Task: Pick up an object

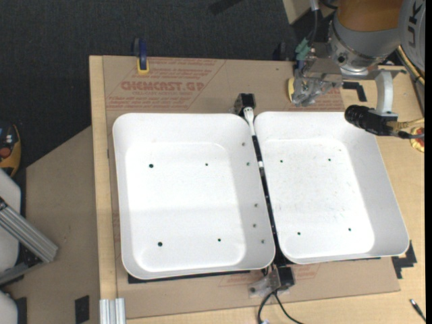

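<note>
My gripper [309,93] hangs above the cardboard base just behind the back left corner of the right white bin [378,181]. It sits under the grey arm with the orange band [368,5], which reaches in from the top right. A small yellowish piece [294,90] shows right beside the gripper's left side; I cannot tell whether it is held or fixed to the board. The left white bin [135,181] lies well away to the left. Both bin floors show just a few small dark dots.
A black clip [244,103] and a dark strip join the bins along the middle. A blue and yellow clamp [141,55] stands at the board's back left. A black cylindrical part [364,118] juts over the right bin's back rim.
</note>
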### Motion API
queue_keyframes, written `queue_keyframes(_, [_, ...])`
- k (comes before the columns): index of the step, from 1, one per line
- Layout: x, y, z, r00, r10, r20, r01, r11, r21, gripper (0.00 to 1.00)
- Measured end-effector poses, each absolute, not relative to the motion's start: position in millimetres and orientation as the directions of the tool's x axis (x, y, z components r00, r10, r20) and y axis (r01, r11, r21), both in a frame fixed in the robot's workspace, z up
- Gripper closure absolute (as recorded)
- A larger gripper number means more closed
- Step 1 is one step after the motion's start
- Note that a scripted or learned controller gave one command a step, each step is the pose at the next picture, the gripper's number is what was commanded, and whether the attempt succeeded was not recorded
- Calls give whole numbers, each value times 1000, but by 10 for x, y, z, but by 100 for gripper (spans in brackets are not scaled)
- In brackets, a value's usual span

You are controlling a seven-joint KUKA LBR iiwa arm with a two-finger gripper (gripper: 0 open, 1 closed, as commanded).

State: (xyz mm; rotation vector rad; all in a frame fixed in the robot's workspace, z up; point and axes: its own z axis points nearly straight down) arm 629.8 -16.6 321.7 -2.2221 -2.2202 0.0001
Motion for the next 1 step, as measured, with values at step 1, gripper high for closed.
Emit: queue_keyframes(1, [6538,135,2382,-3,1000,1,1000,3,-7,100])
